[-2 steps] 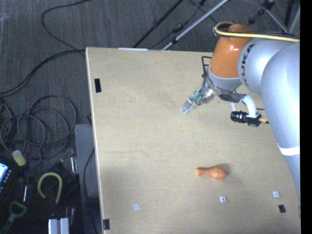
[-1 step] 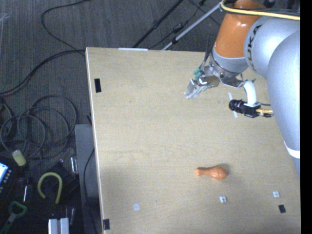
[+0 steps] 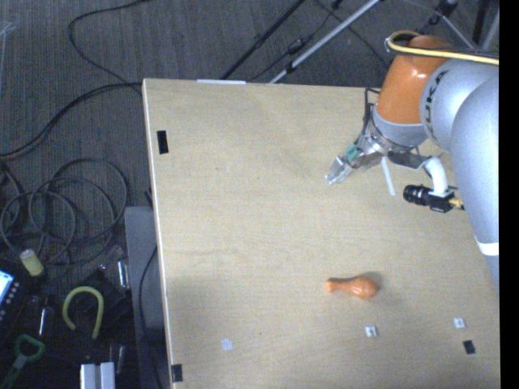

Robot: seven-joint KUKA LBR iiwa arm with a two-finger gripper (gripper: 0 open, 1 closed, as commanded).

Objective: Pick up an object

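Note:
A small orange object, shaped like a drumstick with a thin end pointing left, lies on the tan bench top toward the front right. My gripper hangs over the back right part of the bench, pointing left and down, well behind the orange object and apart from it. I see nothing held at its tip. The grey arm with its orange band comes in from the right edge.
Small square markers dot the bench's front right, and a black tag sits near its back left edge. Cables and tools cover the floor to the left. Stand legs cross behind the bench.

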